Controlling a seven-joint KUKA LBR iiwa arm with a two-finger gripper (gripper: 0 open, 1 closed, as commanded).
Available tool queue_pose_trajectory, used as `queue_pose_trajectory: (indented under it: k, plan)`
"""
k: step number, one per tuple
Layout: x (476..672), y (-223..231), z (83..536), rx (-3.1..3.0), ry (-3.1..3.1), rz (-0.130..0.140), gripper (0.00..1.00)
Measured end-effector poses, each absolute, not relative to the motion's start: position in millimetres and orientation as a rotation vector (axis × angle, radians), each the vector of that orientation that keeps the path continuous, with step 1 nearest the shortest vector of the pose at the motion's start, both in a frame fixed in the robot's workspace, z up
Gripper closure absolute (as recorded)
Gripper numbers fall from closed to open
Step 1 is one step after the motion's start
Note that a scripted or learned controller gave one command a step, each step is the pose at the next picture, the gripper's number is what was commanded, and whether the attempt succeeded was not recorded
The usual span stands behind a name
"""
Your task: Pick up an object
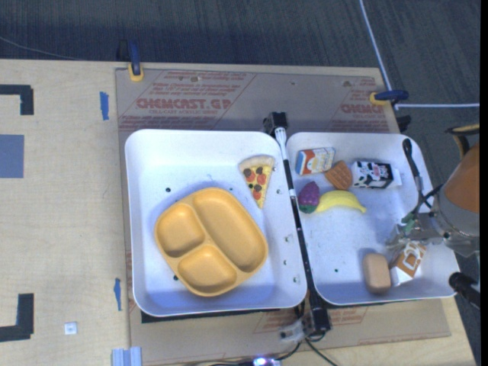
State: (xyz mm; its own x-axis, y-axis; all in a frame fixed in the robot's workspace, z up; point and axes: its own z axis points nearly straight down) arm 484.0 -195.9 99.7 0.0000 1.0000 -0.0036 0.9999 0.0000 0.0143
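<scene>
I am low over the near right corner of the right bin [335, 292], my gripper [415, 235] just above a small orange-and-white carton [409, 260] that lies tilted against the bin's right wall. I cannot tell from here how my hand is set. That carton looks like my target, since it is the thing closest under me; touching its left side lies a tan bread roll [377, 272], which crowds any grasp from that side. The carton's print is too small to read.

In the left bin [141, 227], a yellow 3-compartment plate [210, 240] fills the middle. Further back lie a yellow banana [341, 202] with a purple grape bunch [309, 196] at its left end, then a pizza slice [258, 177], a brown cookie [340, 176], a black-and-white milk carton [371, 174] and an orange juice box [313, 161].

Beyond the bins, the brown board [229, 90] reads roughly "CHEMCAST GP" in red, clamped at 2 corners.
</scene>
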Motion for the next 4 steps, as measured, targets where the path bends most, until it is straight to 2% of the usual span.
queue_pose_trajectory:
  k: [2, 3, 4]
  plan:
    - [485.0, -196.0, 119.4, 2.21, 2.208, 0.013, 1.0]
    - [480.2, -130.8, 180.7, 2.219, 2.222, 0.002, 1.0]
    - [567.1, -95.2, 142.0, 2.22, 2.224, 0.001, 1.0]
